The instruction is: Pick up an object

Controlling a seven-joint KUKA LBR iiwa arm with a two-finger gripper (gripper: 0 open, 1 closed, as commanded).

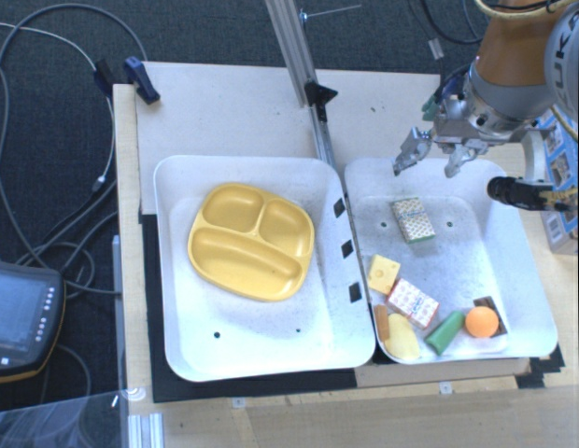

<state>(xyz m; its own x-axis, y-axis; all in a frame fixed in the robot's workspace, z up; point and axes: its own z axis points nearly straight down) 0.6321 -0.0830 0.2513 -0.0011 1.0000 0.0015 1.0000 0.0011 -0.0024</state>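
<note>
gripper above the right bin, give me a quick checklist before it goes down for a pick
1. Two-finger gripper open with nothing between the fingers: ok.
2. A target nearby: ok, the small patterned box lies alone just below the gripper.
3. Space around that box for the fingers: ok, bare floor of the right white bin on all sides.
4. Gripper lined up over the box: not ok, it sits over the bin's far rim.
5. Other items apart: not ok, the yellow cheese wedge, red-dotted box, green block and orange ball crowd the near edge.
6. Height above the bin: cannot tell.
</note>
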